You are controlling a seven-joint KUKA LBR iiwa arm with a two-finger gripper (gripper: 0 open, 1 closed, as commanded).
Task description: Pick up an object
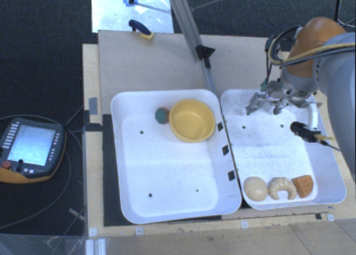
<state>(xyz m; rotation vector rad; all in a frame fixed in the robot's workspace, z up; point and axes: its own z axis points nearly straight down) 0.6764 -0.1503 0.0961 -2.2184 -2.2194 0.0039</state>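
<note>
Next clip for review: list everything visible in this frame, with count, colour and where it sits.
bins: two, white, side by side on the bench
bowl: one, yellow, far end of the left bin
ball: one, small, dark green, left bin, against the bowl's left side
bun: one, pale cream, near edge of the right bin
croissant: one, tan, right bin, beside the bun
toast piece: one, orange-brown, right bin, right of the croissant
control pendant: one, grey and orange with a lit screen, on the floor left of the bench
clamp: one, dark handle with yellow tip, far edge of the bench
pole: one, grey metal, slanting across the far side
arm: one, grey with orange band, entering from the right
tool: one, metal, above the far end of the right bin
</note>
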